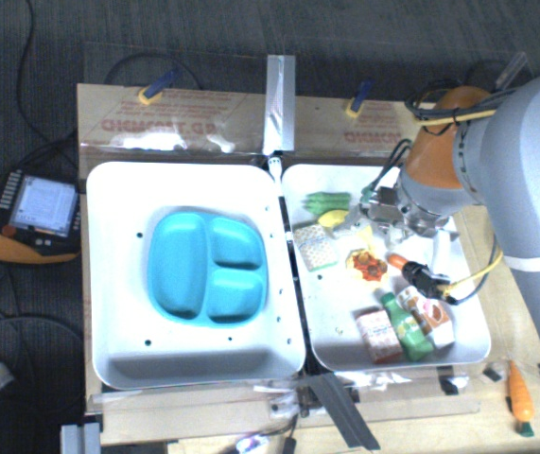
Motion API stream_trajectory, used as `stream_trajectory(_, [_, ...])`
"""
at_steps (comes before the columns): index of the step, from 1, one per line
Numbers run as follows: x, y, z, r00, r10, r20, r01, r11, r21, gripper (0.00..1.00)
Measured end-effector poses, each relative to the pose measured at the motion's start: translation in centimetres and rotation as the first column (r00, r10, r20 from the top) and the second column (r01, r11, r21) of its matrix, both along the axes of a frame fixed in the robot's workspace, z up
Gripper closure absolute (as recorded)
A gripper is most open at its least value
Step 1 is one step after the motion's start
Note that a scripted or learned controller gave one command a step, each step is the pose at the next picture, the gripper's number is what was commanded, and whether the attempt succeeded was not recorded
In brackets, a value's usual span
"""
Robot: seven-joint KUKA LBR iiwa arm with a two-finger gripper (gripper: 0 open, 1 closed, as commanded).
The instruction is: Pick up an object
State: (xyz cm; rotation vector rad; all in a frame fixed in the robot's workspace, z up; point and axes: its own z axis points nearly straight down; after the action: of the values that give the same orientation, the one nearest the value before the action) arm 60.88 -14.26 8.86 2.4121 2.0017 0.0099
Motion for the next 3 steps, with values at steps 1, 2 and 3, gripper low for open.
stream_trajectory(1, [2.6,-1.0,-0.3,0.993,-0.113,-0.045,0.113,0.994,0.009,0.0])
stream_trajectory(2, [-2.7,0.5,0.0,0.998,-0.063,-0.004,0.063,0.998,0.0,0.0])
stream_trajectory(3, [-1.8,-0.9,0.0,0.997,-0.073,-0.003,0.073,0.997,0.004,0.0])
